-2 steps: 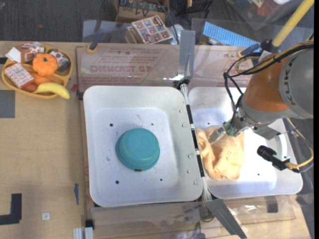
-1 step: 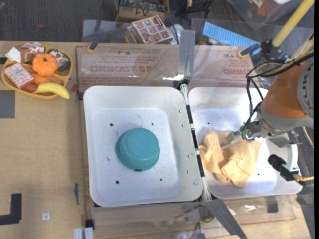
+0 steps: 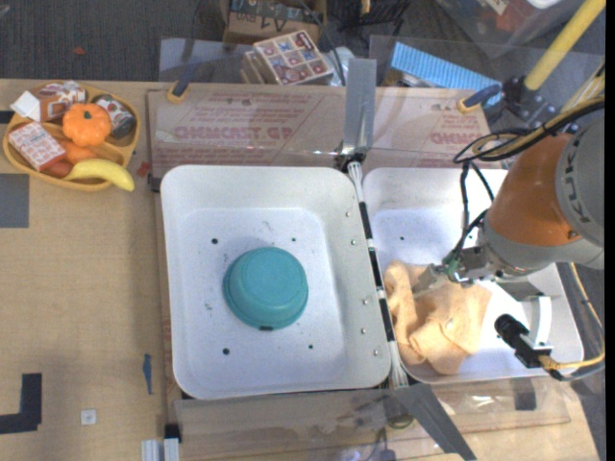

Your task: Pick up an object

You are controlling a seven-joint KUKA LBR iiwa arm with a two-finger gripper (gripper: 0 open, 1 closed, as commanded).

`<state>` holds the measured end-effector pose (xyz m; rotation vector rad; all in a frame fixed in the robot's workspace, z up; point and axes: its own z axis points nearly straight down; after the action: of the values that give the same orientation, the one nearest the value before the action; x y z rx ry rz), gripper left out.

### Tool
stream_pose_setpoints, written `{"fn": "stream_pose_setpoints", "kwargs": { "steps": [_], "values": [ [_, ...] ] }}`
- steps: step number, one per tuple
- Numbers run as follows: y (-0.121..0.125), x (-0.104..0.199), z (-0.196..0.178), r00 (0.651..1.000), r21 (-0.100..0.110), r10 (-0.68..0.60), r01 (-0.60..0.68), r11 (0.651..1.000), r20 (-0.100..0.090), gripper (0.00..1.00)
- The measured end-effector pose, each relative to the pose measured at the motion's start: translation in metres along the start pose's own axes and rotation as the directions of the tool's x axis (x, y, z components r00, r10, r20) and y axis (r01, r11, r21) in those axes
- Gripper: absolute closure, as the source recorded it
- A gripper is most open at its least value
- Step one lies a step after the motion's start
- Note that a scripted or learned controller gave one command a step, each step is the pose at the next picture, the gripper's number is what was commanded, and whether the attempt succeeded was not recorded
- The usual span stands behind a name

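Note:
A teal bowl [image 3: 266, 287] sits upside down in the middle of the left bin [image 3: 187, 219]. A crumpled pale orange cloth [image 3: 437, 323] lies in the front left part of the right bin [image 3: 413, 219]. The gripper [image 3: 459, 268] hangs low over the right bin, right at the cloth's upper edge, under the grey arm with its orange band [image 3: 538, 200]. The wrist hides the fingertips, so whether they touch the cloth I cannot tell.
A yellow dish [image 3: 67, 137] with toy fruit and food rests at the far left of the bench. Cardboard and a metal divider [image 3: 357, 113] stand behind the bins. Cables [image 3: 480, 161] loop off the arm over the right bin.

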<state>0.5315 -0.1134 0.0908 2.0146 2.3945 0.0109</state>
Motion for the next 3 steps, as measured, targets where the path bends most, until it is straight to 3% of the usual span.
{"fn": "stream_pose_setpoints", "kwargs": {
  "steps": [1,2,3],
  "values": [
    [0.001,-0.001,-0.011,1.000,-0.004,0.002,-0.002,1.000,0.000,1.00],
    [-0.007,0.012,-0.021,1.000,0.011,-0.021,0.022,1.000,-0.004,1.00],
    [-0.007,0.011,-0.021,1.000,0.011,-0.021,0.021,1.000,-0.004,0.00]
  ]
}}
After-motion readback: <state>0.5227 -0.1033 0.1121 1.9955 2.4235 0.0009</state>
